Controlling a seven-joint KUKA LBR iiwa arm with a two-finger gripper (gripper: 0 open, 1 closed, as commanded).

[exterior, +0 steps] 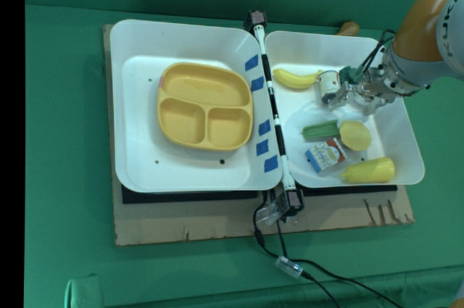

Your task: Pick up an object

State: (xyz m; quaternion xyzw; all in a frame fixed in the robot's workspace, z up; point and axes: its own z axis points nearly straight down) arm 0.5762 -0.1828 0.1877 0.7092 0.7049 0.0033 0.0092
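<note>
My gripper [346, 95] hangs over the upper middle of the right bin [406, 147], with the grey arm and its orange band coming in from the right. Just to its left, close against it, is a small silver-and-white can-like object [328, 85]; whether it is held is unclear. A yellow banana [293, 78] lies further left near the divider. Below the gripper sit a green vegetable [320, 130] and a round pale-yellow piece [355, 135]. Lower still are a small red-and-blue carton [326, 156] and a yellow squash-like item [370, 170].
The left bin [138, 147] holds a yellow three-compartment plate [205, 106]. A striped divider bar [272, 103] with blue tape tabs separates the bins. Cables [290, 267] trail off the front of the cardboard base. An orange object [347, 28] pokes out behind the right bin.
</note>
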